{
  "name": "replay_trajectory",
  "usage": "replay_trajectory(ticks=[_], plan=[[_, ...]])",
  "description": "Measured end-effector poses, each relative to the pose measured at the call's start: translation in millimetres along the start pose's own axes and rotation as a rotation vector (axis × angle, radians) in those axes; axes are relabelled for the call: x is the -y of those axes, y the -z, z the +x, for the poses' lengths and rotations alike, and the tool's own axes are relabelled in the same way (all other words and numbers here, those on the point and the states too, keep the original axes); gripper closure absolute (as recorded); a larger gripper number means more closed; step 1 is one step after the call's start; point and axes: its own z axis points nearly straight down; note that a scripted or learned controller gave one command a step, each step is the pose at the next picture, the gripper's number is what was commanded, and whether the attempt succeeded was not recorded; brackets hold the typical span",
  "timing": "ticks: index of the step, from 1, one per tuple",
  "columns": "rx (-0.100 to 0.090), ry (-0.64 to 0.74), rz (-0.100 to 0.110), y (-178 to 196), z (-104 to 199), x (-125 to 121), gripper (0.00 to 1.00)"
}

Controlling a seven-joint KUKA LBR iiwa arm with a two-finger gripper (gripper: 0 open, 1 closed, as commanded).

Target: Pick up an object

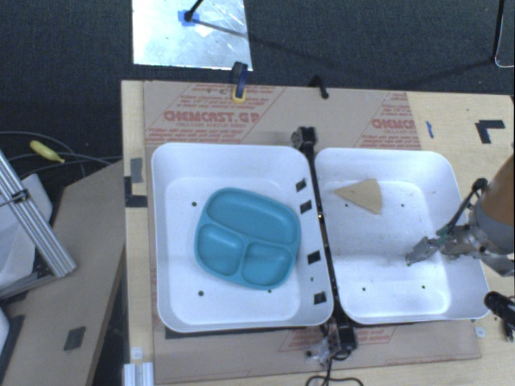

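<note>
Gripper (425, 250) sat low in the right bin (386, 304) w/ nothing between its fingers, which looked spread apart. Tan wedge (361, 195) lay up and to the left of it, near the bin's far wall, its point aimed at the divider.

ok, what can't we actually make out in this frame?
- Gripper, camera view: small and blurred, over the right bin; finger state unreadable.
- Arm: cut off by the right edge of the view.
- Tan piece in the right bin: flat and wedge-shaped; material unclear at this size.
- Blue tray in the left bin: the contents of its three compartments are hard to judge.
</note>
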Motion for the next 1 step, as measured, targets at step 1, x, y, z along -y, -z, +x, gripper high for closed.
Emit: replay_trajectory(ticks=[1], plan=[[0.000, -0.001, -0.001, 8.9, 0.2, -0.5, 1.00]])
